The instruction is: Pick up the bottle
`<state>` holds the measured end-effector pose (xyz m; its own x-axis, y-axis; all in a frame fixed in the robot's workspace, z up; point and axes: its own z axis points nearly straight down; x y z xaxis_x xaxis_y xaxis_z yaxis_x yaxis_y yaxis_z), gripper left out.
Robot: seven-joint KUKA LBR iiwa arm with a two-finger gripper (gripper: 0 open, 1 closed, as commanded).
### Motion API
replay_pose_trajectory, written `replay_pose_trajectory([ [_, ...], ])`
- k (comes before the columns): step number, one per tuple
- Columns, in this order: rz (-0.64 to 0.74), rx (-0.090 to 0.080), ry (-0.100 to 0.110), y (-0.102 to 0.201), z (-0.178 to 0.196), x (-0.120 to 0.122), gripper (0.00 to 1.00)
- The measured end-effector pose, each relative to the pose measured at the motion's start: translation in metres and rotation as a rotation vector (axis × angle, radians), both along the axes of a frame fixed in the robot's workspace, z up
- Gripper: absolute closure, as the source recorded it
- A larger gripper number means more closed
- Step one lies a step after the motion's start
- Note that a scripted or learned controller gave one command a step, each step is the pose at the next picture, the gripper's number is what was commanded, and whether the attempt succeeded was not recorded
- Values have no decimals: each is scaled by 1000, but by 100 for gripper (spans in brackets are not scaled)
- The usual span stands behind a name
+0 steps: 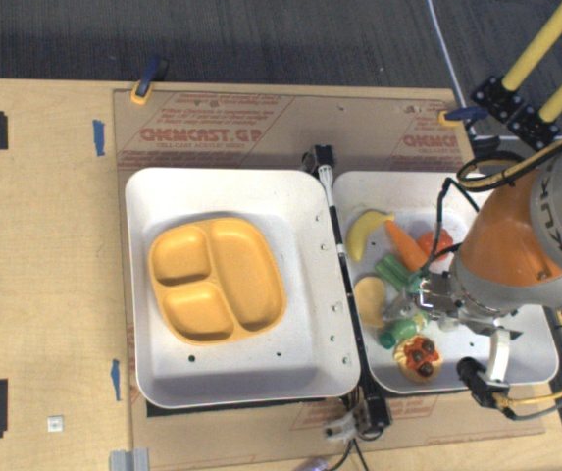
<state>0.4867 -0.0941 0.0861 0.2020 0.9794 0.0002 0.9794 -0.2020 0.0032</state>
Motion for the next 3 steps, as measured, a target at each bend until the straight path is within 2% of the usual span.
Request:
replay_pose_trajectory([
  [1,-1,-2,-3,-1,10,1,100],
  [2,-88,1,4,50,126,-7,100],
  [3,-122,2,7,107,98,-8,100],
])
